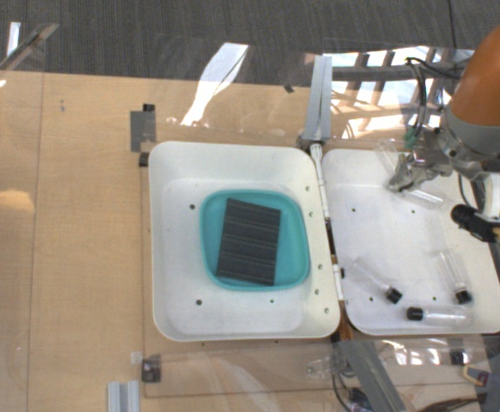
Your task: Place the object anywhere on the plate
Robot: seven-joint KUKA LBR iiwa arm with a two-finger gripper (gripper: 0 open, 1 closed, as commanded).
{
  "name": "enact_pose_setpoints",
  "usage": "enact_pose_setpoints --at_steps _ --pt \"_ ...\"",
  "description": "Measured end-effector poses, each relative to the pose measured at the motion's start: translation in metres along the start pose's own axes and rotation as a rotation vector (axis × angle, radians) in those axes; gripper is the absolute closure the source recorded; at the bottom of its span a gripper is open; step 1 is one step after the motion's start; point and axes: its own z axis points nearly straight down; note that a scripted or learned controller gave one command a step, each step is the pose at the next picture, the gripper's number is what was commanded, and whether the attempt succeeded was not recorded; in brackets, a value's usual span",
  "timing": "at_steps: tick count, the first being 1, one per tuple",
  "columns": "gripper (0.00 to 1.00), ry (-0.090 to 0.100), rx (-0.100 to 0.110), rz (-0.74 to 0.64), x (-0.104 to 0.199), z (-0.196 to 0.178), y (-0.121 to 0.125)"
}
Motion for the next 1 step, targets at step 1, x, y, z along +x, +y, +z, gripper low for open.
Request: enact_pose_setpoints --at_steps 1 --pt "1.00 0.002 0.006 -0.003 0.0906 0.0239 -0.0780"
